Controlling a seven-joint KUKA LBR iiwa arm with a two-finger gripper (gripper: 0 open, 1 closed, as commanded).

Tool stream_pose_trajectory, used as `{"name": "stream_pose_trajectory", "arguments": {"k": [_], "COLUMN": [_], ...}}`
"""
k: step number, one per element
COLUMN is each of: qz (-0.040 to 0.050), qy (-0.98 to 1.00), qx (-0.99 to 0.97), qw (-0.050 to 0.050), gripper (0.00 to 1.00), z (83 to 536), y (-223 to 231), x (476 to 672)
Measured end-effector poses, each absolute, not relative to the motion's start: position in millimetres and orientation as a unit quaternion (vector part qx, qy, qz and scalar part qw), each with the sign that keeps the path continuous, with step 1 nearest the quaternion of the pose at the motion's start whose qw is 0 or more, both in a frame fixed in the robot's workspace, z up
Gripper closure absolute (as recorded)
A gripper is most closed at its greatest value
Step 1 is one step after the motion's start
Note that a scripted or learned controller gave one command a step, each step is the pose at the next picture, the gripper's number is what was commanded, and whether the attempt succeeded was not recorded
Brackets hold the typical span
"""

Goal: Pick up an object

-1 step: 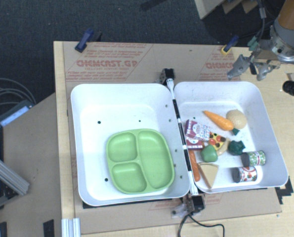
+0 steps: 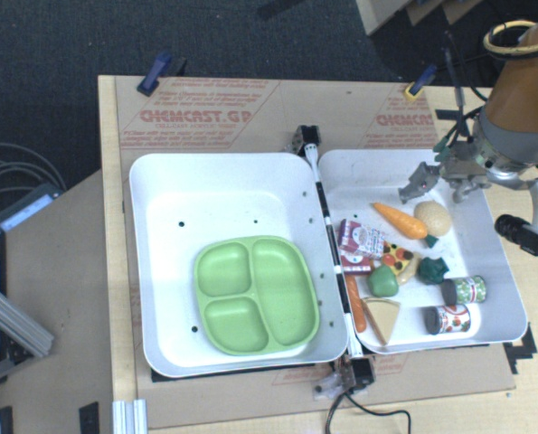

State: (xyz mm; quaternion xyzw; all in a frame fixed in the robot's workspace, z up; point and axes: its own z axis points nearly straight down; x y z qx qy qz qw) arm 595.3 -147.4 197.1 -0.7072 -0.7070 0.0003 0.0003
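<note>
Far left: grey cables coiled on dark floor beside the tabletop. On the tabletop, a brown printed board pinned by a blue clamp at the upper left. Next, the left white bin, holding a green divided plate with three compartments, set toward the near side. Across the black hinge strip, the right white bin, crowded: a red-and-white packet just beside the divider, a wedge of toy cheese near the front, a green pepper, a toy pizza slice, an orange carrot touching a pale egg-like lump, a dark green piece, two small cans lying toward the right wall. Above the bin's far right corner, the end effector, grasping nothing, apart from the carrot and lump below; open or clenched cannot be told. Grey arm with orange band behind it.
</note>
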Motion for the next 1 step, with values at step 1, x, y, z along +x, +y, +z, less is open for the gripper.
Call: {"name": "stream_pose_trajectory", "arguments": {"k": [1], "qz": [0.0000], "qy": [-0.707], "qx": [-0.707], "qw": [-0.001], "gripper": [0.00], "z": [84.7], "y": [-154.7], "x": [577.5]}}
